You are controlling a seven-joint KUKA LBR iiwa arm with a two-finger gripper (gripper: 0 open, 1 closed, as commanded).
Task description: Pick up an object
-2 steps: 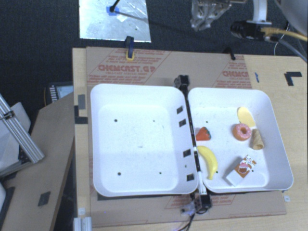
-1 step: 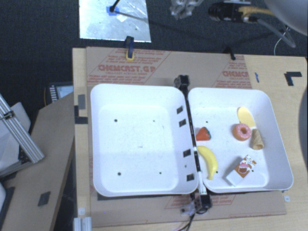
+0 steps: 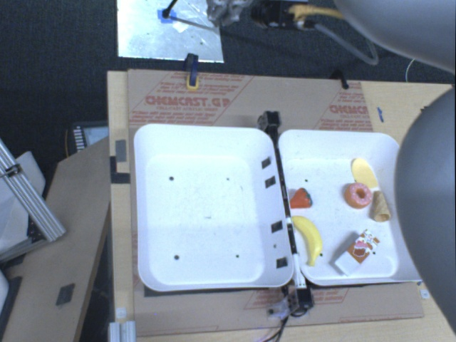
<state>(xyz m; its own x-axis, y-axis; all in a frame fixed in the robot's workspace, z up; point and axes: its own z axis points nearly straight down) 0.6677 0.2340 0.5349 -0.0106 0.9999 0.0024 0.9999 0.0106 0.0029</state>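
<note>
Although the task names no single object, you will find every candidate in the right bin [image 3: 390,148], while the left bin [image 3: 149,137] beside it holds none; the camera view, looking down at a slant, shows a banana [image 3: 308,238] lying along the inner wall, a small red piece [image 3: 301,199] just above it, a pink doughnut [image 3: 358,194] with a tan cone-like piece [image 3: 380,206] touching its right side, a pale yellow piece [image 3: 363,170] above those, and a small printed box [image 3: 359,251] near the front wall. You may judge all of these to be light toy items, probably stiff plastic or foam with smooth, somewhat slippery skins and little fragility; the banana offers the simplest hold, taken across its narrow middle, whereas the doughnut's rounded rim could slide out of a pinch and the box lies flat and low. In the same view the claw [image 3: 226,6] hangs at the top of the frame, above the silver sheet [image 3: 146,20] beyond the surface [image 3: 235,98], well apart from the right bin and up-left of every object; whether it stands wide or narrow you cannot tell from this angle, and nothing is seen within it.
</note>
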